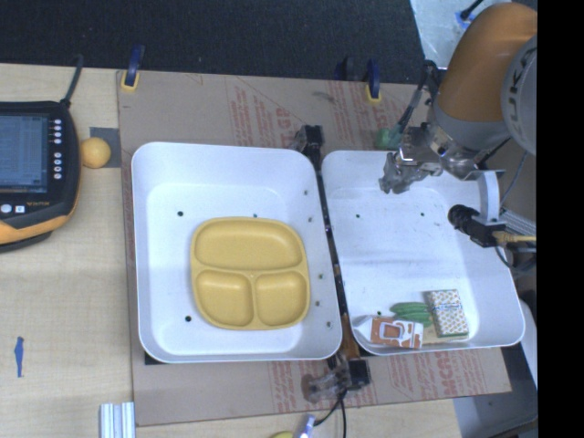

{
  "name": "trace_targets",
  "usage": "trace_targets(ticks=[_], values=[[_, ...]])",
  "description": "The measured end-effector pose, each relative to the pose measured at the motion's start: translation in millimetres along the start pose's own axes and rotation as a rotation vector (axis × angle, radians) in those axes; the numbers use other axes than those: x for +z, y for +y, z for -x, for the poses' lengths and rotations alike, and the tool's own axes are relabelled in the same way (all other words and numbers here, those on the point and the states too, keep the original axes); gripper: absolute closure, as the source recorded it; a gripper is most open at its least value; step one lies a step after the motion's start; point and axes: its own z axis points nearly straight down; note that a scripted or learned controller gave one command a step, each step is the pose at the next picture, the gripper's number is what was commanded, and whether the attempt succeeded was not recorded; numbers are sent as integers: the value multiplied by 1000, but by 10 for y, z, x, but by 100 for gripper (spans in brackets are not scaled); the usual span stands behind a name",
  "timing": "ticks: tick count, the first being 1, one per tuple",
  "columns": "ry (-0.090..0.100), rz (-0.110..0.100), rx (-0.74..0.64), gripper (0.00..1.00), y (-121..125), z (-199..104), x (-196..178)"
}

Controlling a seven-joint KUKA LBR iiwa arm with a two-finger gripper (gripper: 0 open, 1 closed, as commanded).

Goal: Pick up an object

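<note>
My gripper (399,179) hangs over the far end of the right bin (415,245), near its back rim, with nothing between the fingers as far as I can see; whether they're apart or together I can't tell at this resolution. Candidates sit at the opposite, near end of that bin: a small patterned box (446,313), a green item (411,310) just beside it, and an orange-and-white packet (396,332) lying flat in the near corner. They're all well apart from me. The left bin (164,208) holds a yellow divided tray (249,272). Judgement: the box is the best pick. It's probably light cardboard, stiff enough to pinch across its short sides. The packet looks thin and flat, hard to get fingers under, and the tray is likely too wide for the jaws.
</note>
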Motion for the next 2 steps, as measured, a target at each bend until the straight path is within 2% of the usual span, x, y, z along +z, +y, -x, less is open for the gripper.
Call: trace_targets(ticks=[1, 2], values=[[0, -2, -1, 100, 1, 4, -102], [0, 1, -4, 100, 141, -633, -153]])
